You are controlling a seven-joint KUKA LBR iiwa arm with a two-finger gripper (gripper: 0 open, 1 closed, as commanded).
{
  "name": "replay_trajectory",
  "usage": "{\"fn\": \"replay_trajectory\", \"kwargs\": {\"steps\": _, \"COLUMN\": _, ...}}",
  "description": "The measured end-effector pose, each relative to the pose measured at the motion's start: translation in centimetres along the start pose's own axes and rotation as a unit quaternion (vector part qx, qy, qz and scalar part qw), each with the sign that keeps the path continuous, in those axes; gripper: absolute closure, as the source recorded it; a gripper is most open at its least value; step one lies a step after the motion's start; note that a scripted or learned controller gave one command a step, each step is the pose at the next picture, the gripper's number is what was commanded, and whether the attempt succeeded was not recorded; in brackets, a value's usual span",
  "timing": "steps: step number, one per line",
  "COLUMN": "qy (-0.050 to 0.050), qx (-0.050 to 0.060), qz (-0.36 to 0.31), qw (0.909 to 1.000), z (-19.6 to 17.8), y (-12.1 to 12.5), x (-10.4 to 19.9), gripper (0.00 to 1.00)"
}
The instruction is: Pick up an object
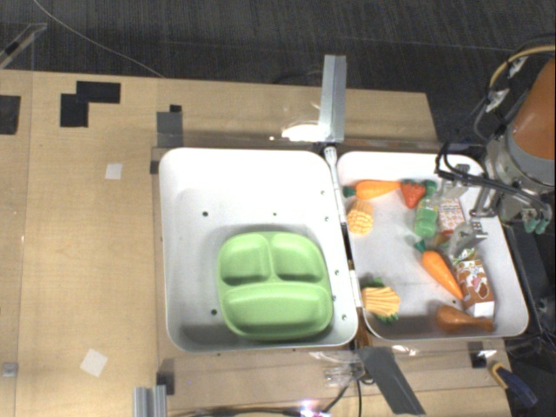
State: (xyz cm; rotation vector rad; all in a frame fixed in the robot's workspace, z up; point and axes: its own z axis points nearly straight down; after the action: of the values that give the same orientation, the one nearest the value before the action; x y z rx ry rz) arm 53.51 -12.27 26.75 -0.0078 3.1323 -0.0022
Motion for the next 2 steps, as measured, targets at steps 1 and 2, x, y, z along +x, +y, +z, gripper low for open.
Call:
{"fn": "replay_trajectory", "kwargs": {"steps": 1, "qy": 0.002, "qx": -0.001, "qz": -0.006, "qw": 1.0, "z": 16.9, "y": -0.1, "x": -0.8, "gripper": 0.0}}
{"fn": "replay_trajectory", "kwargs": {"steps": 2, "qy": -0.006, "qx": 0.001, "qz": -0.039, "qw": 0.9992, "z": 17.6, "y": -3.1, "x": 4.1, "gripper": 0.0}}
